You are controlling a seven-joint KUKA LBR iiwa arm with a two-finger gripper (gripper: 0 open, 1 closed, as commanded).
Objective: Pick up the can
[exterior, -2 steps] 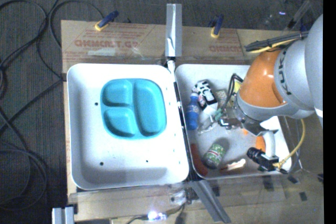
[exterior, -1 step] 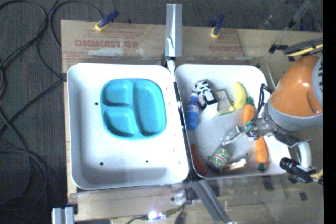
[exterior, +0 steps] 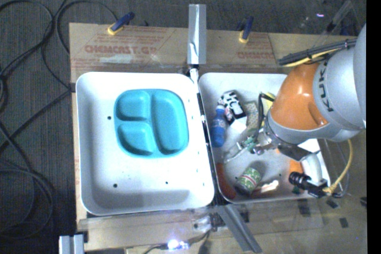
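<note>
Camera view looks down on two white bins, and the right bin (exterior: 208,122) serves as the landmark. Near its front wall, about midway across, the can (exterior: 250,176) lies tilted, green with a pale label. Behind the can, toward the bin's middle, the arm (exterior: 309,101) reaches in from the right, and its gripper (exterior: 253,143) hangs low among clutter; whether its jaws are apart or together cannot be told. Along the bin's left wall lies a blue bottle (exterior: 218,128), with a black-and-white toy (exterior: 233,103) just behind it. Left of the right bin, the left bin (exterior: 95,187) holds a blue tray (exterior: 152,122).
</note>
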